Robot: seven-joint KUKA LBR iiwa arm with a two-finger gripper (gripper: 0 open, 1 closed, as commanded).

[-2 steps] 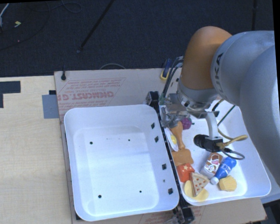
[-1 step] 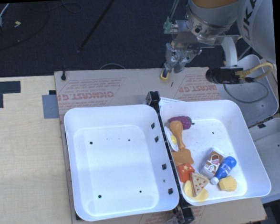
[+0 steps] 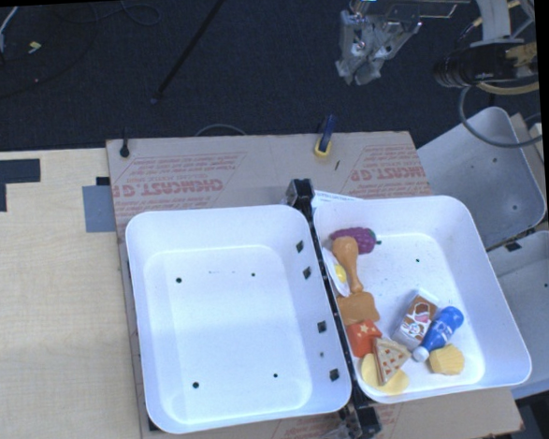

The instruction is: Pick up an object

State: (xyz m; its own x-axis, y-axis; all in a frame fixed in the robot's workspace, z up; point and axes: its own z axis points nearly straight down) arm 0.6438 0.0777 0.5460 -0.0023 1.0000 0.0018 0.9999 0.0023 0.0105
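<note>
Two white bins sit side by side on the bench: the left bin [image 3: 227,320], then the right bin [image 3: 464,247] with all the toys crowded in its near-left part. The gripper [image 3: 364,57] hangs high at the top, well clear of both bins, nothing in it; open or closed, I cannot tell. In the pile: a drumstick [image 3: 348,258], a purple piece [image 3: 355,237], a blue bottle [image 3: 440,329], a small carton [image 3: 416,317], a pizza slice [image 3: 390,358].

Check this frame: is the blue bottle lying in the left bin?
No, the blue bottle lies in the right bin, beside the small carton.
</note>
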